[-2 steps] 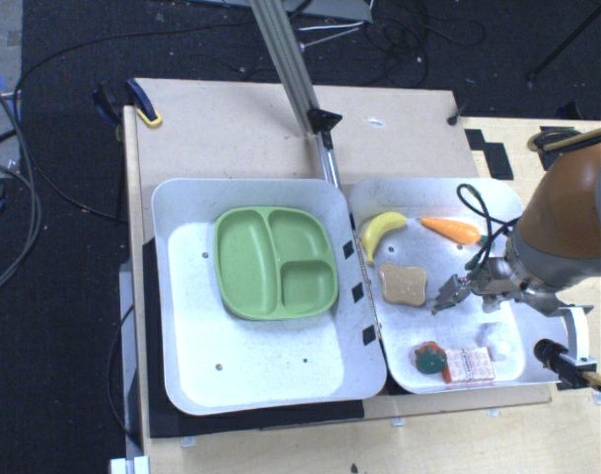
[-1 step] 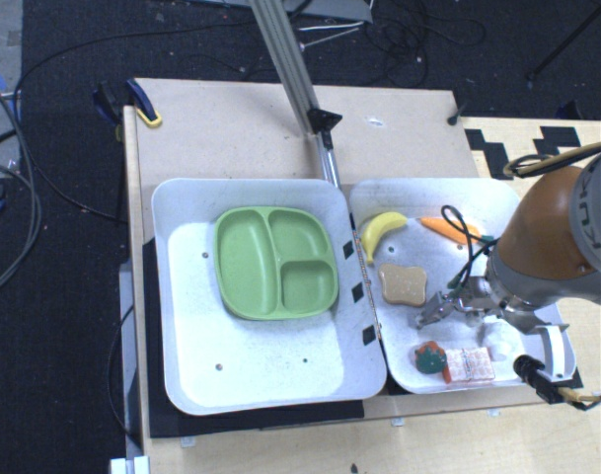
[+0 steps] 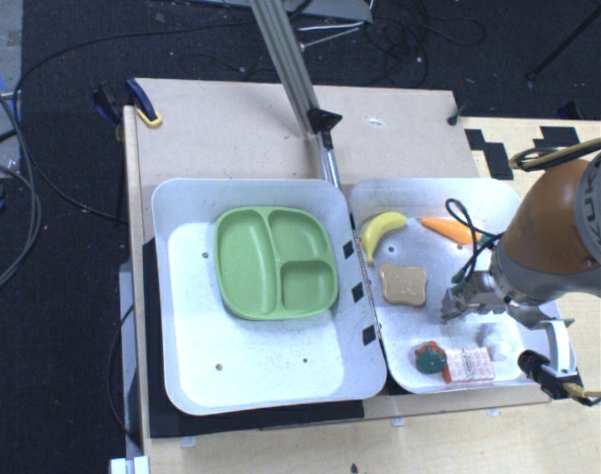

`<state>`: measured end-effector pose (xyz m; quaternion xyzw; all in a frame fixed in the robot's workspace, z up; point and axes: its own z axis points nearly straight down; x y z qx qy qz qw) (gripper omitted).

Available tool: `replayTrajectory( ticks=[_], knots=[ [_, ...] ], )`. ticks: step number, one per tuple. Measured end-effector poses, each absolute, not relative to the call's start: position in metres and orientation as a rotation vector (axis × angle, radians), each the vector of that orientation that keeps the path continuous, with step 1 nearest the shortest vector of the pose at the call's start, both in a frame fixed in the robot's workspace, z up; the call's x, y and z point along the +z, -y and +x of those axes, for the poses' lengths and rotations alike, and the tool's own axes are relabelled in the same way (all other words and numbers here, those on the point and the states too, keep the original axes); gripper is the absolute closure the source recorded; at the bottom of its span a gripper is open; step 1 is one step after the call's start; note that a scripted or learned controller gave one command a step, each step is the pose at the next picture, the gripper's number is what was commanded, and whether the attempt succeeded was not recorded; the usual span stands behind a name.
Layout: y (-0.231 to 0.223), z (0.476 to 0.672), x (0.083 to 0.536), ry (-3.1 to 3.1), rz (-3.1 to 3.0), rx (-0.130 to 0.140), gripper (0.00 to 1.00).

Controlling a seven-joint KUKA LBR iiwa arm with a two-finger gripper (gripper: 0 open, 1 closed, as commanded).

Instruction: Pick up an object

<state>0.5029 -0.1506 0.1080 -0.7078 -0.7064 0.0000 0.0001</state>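
Observation:
The right bin (image 3: 433, 388) holds a yellow banana (image 3: 381, 230), an orange carrot (image 3: 448, 229), a tan slice of bread (image 3: 404, 285), a red and green strawberry-like toy (image 3: 429, 357) and a small red and white packet (image 3: 469, 365). My gripper (image 3: 456, 306) hangs low over the bin floor, just right of the bread and above the packet. Nothing shows between its tips. The orange and grey arm (image 3: 552, 235) covers the bin's right side.
The left bin (image 3: 182, 363) carries a green plate (image 3: 276, 262) with three compartments. A metal pole (image 3: 290, 57) slants down to the seam between the bins. Black clips line that seam. Bare bench lies behind both bins.

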Motion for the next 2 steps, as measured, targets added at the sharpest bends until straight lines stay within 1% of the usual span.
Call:
replayTrajectory(
  ticks=[2],
  knots=[
    [0.158, 0.495, 0.198, 2.225, -2.225, -0.003, 1.0]
  ],
)
